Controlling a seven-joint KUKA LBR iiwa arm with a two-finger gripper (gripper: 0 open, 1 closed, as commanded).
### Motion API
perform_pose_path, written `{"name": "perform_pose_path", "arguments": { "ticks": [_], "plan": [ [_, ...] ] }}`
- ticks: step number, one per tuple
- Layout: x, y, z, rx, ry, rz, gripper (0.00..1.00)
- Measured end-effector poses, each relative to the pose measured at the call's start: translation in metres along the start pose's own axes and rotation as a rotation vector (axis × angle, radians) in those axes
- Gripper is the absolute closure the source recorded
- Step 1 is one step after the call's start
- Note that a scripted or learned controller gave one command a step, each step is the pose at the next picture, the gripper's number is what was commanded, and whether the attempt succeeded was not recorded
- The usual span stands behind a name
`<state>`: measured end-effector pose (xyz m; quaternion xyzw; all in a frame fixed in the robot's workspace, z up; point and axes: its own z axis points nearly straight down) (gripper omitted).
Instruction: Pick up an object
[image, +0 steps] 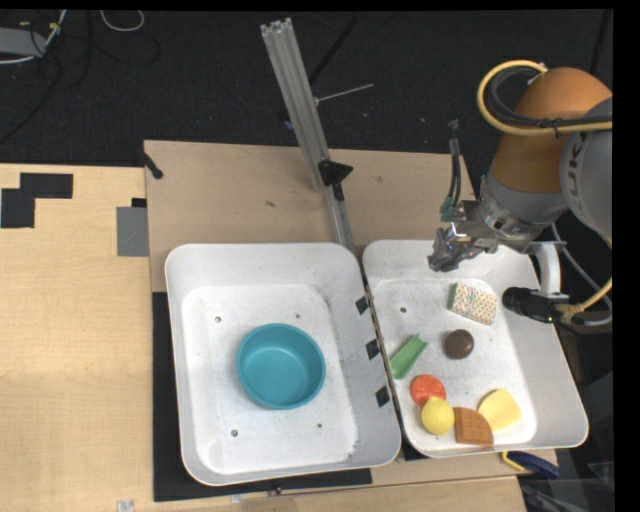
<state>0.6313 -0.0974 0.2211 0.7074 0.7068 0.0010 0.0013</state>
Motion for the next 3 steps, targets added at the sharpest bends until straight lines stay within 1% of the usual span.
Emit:
{"name": "perform_pose_path", "arguments": {
  "ticks": [1, 2, 3],
  "plan": [
    [0.049, 0.001, -0.01, 0.003, 0.001, -0.004, 1.0],
    [0.104, -0.01, -0.001, 0.005, 0.001, -0.004, 1.0],
    [0.165, -0.019, -0.004, 0.004, 0.001, -0.005, 1.0]
  ]
}}
